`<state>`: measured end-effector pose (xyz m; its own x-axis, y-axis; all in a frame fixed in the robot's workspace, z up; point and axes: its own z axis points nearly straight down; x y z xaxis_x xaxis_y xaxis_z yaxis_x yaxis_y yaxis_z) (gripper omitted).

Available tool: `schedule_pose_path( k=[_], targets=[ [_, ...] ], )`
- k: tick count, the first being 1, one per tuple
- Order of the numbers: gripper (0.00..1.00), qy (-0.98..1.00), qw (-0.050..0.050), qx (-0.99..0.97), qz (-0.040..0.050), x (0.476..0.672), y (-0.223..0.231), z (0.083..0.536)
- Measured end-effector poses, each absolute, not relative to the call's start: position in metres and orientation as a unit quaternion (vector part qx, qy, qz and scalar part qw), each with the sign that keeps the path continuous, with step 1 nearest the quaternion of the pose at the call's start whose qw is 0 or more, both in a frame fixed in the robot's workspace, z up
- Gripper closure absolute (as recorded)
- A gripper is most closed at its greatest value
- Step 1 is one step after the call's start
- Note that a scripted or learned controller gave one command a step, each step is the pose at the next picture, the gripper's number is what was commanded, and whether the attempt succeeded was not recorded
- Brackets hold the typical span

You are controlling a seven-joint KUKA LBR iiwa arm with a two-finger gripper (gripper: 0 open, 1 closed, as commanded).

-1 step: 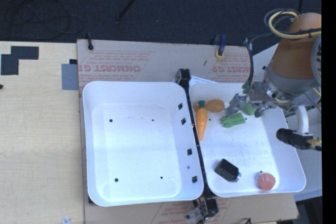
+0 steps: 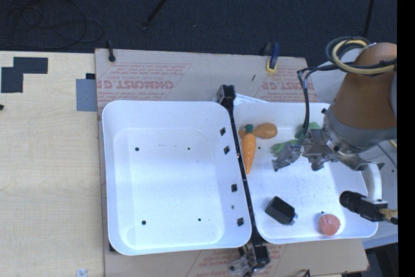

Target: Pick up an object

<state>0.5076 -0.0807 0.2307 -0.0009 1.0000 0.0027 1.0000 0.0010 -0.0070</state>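
My gripper (image 2: 299, 159) hangs low over the middle of the right bin (image 2: 305, 233), under the grey and orange wrist. A green item (image 2: 283, 147) lies partly under it, at its left side. An orange carrot (image 2: 248, 148) lies along the bin's left wall. Beside the carrot's top is an orange-yellow oval piece (image 2: 265, 131). A black block (image 2: 281, 210) rests toward the front of the bin, and a pink-red ball (image 2: 329, 224) sits at the front right. None of these shows as held.
The left bin (image 2: 123, 139) stands beside the right one, with a black divider strip (image 2: 237, 159) between them. Both sit on a cardboard sheet (image 2: 162, 78). A wooden bench top (image 2: 45, 165) stretches to the left.
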Motion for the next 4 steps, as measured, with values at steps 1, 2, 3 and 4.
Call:
schedule_pose_path(
  k=[1, 2, 3, 4],
  targets=[
    [0.00, -0.708, -0.007, -0.706, -0.0033, 0.573, -0.109, 0.365],
    [0.00, -0.708, 0.001, -0.706, 0.0003, 0.539, -0.060, 0.397],
    [0.00, -0.709, 0.005, -0.705, 0.0037, 0.499, 0.018, 0.316],
    [0.00, -0.708, 0.004, -0.706, 0.0045, 0.546, 0.049, 0.192]
  ],
)
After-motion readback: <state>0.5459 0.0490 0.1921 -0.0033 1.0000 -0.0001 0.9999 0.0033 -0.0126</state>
